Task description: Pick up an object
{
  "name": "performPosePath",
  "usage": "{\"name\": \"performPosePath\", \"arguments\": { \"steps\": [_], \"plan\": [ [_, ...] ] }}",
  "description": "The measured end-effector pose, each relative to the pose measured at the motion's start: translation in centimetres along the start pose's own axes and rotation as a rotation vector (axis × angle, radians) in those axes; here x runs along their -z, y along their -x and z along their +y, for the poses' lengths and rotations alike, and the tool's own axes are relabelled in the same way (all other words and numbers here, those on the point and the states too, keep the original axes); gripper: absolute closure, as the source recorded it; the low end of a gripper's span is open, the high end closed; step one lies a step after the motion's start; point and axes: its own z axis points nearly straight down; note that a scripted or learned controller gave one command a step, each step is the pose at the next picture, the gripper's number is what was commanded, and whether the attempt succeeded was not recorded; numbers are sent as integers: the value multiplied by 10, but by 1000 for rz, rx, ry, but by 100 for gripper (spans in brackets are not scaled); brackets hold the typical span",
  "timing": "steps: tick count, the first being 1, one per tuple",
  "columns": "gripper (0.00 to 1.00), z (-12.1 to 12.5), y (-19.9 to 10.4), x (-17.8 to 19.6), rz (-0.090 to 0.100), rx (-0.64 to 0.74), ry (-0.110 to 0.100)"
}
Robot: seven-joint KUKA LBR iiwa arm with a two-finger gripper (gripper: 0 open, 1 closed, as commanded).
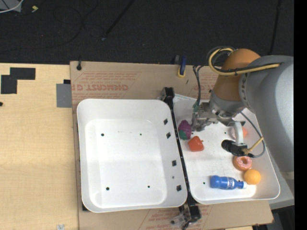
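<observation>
Here, the end effector [198,122] hangs low in the right bin [206,164], near its left wall. We cannot tell how far open it is, and we see nothing held in it. Just beside it, toward the left bin [124,157], lies a purple piece [184,127], with a red piece [195,143] near it; we judge these the likeliest targets. Farther off in the same bin lie a doughnut [242,163], an orange ball [252,177] and a blue bottle [224,182]. We place the task at the approach stage: grasp and lift remain. The cardboard [110,78] on the table [33,152] bears red print, upside down to the camera, seemingly "CHEMCAST"; the rest is illegible.
</observation>
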Motion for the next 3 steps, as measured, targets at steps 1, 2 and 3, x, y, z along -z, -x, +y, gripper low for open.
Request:
{"name": "performPosePath", "arguments": {
  "steps": [1,2,3],
  "plan": [
    [100,-67,1,66,0,-10,-9],
    [100,-77,24,-3,-1,-9,-4],
    [100,2,-11,9,-5,-2,5]
  ]
}}
